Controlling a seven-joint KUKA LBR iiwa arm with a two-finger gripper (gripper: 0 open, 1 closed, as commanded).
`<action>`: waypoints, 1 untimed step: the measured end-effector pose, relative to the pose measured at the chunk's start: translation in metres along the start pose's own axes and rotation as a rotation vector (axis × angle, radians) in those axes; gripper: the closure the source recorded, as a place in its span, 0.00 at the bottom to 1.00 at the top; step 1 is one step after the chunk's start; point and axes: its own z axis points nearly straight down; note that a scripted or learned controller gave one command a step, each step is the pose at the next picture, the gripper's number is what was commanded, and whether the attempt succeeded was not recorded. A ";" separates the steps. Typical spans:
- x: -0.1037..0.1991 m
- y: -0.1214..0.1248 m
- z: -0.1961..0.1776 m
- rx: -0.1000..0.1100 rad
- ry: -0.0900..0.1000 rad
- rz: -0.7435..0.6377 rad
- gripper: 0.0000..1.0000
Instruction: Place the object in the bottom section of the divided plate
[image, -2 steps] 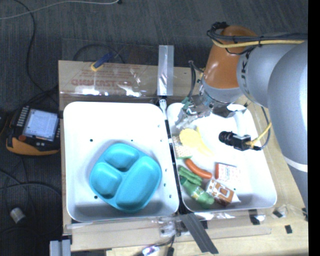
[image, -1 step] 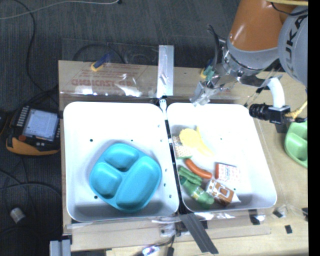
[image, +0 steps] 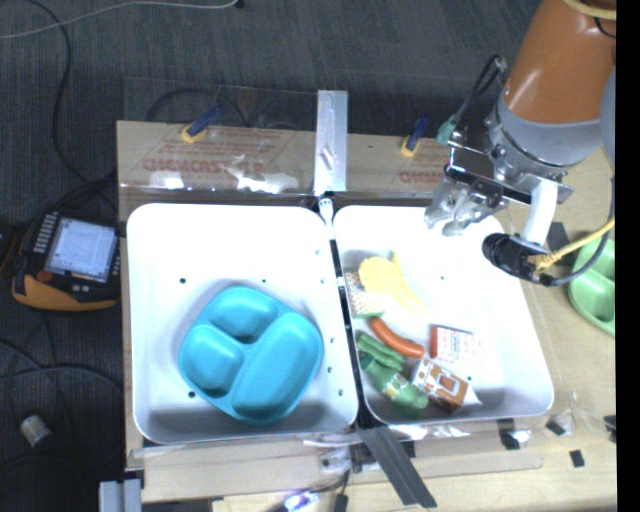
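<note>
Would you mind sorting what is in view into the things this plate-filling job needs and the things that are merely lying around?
Belongs to the job:
- blue divided plate in the left bin
- toy foods in the right bin
- gripper, over the right bin's far edge

Just lying about:
- handheld device on the floor
- clamps on the back board
- green object at the right

Red lettering on the cardboard (image: 225, 160) is unreadable.

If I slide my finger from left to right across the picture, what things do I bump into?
Small screen gadget on the floor → blue divided plate in the left bin → yellow toy → orange carrot → little red-and-white box → gripper → green thing at the edge.
</note>
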 end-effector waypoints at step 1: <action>0.055 -0.084 -0.006 0.001 0.002 -0.211 1.00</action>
